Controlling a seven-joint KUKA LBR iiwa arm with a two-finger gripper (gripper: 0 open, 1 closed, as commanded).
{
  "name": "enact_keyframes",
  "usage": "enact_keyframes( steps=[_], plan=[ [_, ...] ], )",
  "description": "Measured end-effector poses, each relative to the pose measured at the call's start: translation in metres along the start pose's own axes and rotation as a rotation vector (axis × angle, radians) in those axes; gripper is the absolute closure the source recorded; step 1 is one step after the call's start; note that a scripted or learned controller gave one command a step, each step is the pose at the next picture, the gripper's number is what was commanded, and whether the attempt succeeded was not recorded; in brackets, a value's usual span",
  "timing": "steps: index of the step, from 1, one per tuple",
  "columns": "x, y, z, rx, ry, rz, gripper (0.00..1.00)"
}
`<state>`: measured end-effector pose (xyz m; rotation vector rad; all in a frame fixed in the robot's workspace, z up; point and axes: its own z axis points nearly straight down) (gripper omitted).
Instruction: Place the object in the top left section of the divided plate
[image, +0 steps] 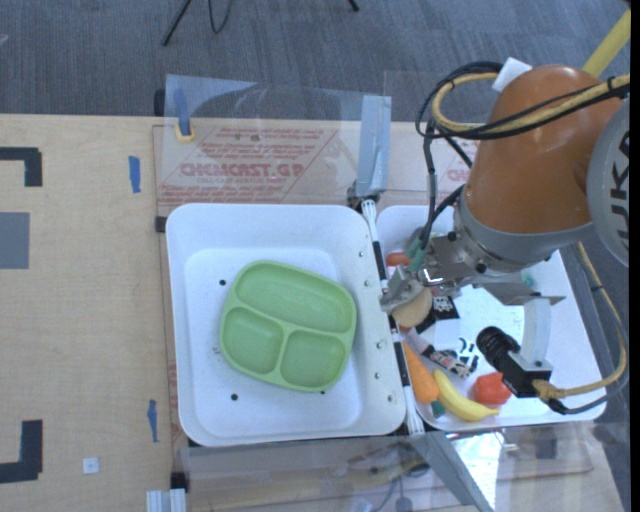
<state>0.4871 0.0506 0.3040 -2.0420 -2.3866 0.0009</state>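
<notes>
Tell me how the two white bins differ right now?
The left bin bears one green divided plate; the right bin bears a jumble of small toy foods, among them a banana and a carrot. The arm hangs over the right bin, not the left. Both are shallow and white.

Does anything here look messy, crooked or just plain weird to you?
Only small things. The green divided plate sits turned at an angle in the left bin, not square with its walls. The toy food, including a banana and a carrot, lies jumbled in the right bin's near corner. Nothing looks spilled or broken.
</notes>
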Motion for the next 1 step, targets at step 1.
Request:
enact_keyframes(
  steps=[1],
  plan=[
    [0.0,0.0,-0.0001,0.0,0.0,0.0,0.0]
  ],
)
